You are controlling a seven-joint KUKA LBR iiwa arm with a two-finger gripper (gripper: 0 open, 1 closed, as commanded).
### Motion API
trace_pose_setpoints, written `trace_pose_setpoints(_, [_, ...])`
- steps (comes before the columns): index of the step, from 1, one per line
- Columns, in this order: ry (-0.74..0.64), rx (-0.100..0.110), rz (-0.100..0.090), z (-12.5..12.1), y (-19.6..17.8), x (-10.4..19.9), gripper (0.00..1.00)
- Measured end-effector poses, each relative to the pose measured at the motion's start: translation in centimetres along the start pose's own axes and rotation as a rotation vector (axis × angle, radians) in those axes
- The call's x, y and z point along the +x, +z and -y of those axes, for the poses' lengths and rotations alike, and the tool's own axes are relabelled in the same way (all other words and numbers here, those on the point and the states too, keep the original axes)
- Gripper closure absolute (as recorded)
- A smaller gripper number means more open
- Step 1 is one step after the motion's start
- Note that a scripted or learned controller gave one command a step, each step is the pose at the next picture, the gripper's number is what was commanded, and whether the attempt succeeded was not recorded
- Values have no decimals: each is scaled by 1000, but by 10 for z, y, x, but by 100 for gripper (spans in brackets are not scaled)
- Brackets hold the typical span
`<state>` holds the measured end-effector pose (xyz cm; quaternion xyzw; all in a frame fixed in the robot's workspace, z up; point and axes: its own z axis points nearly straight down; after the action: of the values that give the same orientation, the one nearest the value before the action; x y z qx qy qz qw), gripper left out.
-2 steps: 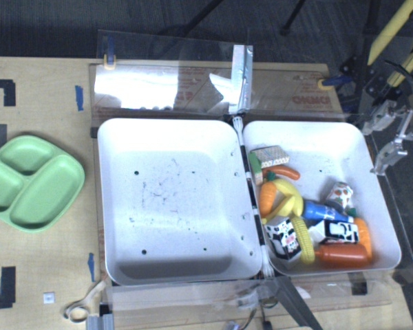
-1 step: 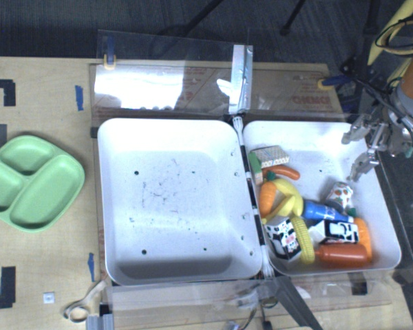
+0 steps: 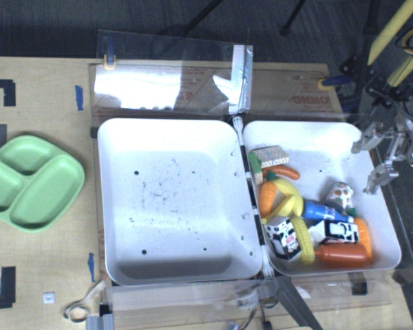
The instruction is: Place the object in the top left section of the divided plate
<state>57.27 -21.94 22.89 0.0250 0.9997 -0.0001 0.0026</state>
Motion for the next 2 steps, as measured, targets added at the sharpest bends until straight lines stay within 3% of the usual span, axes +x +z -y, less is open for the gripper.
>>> trace_pose_setpoints(1, [-170,0,0,4,-17,25,0])
trace_pose_setpoints(2, [-465,-1,0,5,-27,39,0])
